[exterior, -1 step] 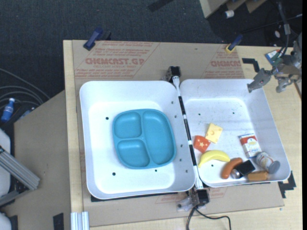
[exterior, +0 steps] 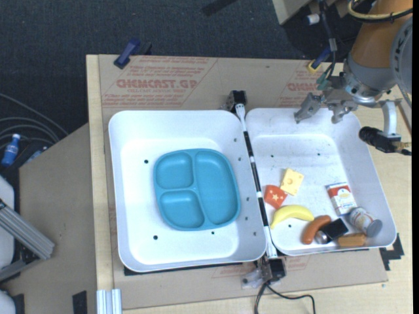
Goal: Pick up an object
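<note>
Camera view, looking down at a slant on both bins: found gripper (exterior: 325,108) at far edge of right bin (exterior: 366,152), fingers (exterior: 305,112) spread apart, nothing between them, hanging above bare bin floor near far rim. Noted grey arm with orange band (exterior: 386,18) entering from upper right. Saw all loose objects gathered in near half of right bin, well apart from gripper: yellow cheese wedge (exterior: 292,180) just beside red piece (exterior: 274,194), banana (exterior: 292,214) below them, orange sausage shape (exterior: 315,227) touching banana's right end, black block (exterior: 335,228) next to that, small red-and-white carton (exterior: 340,198) toward right wall, grey-capped bottle (exterior: 364,220) lying tilted in near right corner, brown stick (exterior: 351,241) along near rim. Recorded left bin (exterior: 131,175) holding blue divided plate (exterior: 195,188), three compartments, lying flat near centre. Observed both bins side by side on cardboard-covered bench (exterior: 163,80).
</note>
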You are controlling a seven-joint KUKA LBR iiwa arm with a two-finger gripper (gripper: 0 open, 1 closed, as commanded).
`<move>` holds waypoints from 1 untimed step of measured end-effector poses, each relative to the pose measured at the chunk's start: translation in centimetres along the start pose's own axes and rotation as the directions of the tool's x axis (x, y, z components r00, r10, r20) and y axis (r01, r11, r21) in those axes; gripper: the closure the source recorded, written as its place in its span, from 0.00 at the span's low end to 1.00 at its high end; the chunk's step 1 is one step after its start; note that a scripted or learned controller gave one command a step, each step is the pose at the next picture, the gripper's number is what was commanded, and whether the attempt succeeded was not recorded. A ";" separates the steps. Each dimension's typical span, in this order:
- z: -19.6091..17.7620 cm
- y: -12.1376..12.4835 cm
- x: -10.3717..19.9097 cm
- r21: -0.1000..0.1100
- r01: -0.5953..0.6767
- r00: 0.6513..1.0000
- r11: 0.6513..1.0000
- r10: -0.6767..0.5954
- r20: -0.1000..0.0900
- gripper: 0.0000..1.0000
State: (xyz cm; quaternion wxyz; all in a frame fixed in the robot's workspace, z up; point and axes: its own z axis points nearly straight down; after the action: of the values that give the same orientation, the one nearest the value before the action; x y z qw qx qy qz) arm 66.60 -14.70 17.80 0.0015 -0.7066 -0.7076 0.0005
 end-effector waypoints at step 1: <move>9.4 -0.2 4.0 0.000 0.000 1.000 1.000 0.000 0.000 0.00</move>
State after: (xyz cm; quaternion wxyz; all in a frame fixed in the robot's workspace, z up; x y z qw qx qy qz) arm 66.33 -10.72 8.37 0.0017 -0.7066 -0.7077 0.0007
